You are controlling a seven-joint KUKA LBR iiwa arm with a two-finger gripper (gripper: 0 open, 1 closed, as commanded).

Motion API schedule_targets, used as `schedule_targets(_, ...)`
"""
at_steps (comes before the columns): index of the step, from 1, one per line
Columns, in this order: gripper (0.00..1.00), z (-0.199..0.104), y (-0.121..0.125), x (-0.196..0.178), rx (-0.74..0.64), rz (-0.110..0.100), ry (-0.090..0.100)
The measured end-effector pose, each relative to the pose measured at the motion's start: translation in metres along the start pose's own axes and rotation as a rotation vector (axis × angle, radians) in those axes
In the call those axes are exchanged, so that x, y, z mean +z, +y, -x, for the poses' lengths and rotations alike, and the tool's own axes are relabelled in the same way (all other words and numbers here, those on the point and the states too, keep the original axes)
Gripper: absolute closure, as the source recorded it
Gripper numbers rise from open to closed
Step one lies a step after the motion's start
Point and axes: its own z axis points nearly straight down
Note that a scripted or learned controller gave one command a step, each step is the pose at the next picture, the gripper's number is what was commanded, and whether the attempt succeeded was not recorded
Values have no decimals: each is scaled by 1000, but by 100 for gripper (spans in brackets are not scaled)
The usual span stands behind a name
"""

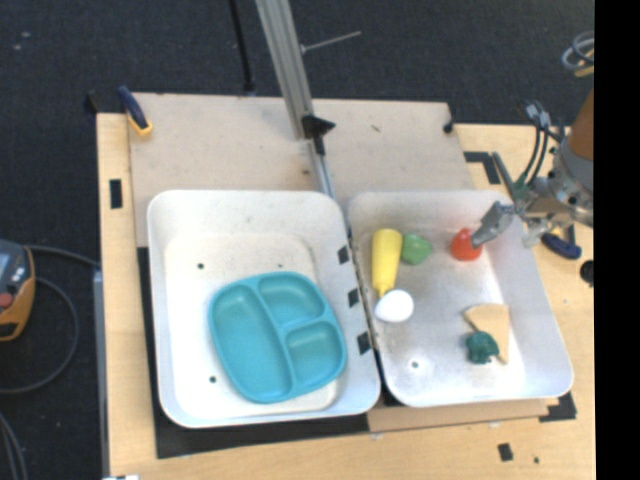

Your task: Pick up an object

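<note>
From the camera view you have two white bins on the tabletop (230,148). The left bin (170,218) carries a teal divided plate (277,336) toward its 5 o'clock corner. The right bin (540,348) carries the loose pieces: a yellow banana-like piece (386,258) standing lengthwise at 10 o'clock, a small green piece (416,250) touching its right side, a white ball (394,306) just below the yellow piece, a tan wedge (490,326) at 4 o'clock with a dark green lump (482,347) against its lower left edge, and a small red object (465,245) at 12 o'clock near the back wall.

Your hand (490,226) reaches in from 3 o'clock and sits just beside the red object, at about its 1 o'clock, the tip close to touching it. You cannot tell from here whether the hand is open or closed, and nothing is seen gripped in it.

The red object looks the likeliest target. Judge it as light, small, rounded and probably smooth plastic, so it may roll or squirt away from a glancing pinch. Take it across its widest part, coming straight down and centred. From where the hand sits, you would need a short shift toward 7 o'clock to be over it
</note>
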Motion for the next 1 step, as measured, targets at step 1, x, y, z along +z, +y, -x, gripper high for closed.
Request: schedule_targets(1, 0, 0, 3, -8, -3, 12, -3)
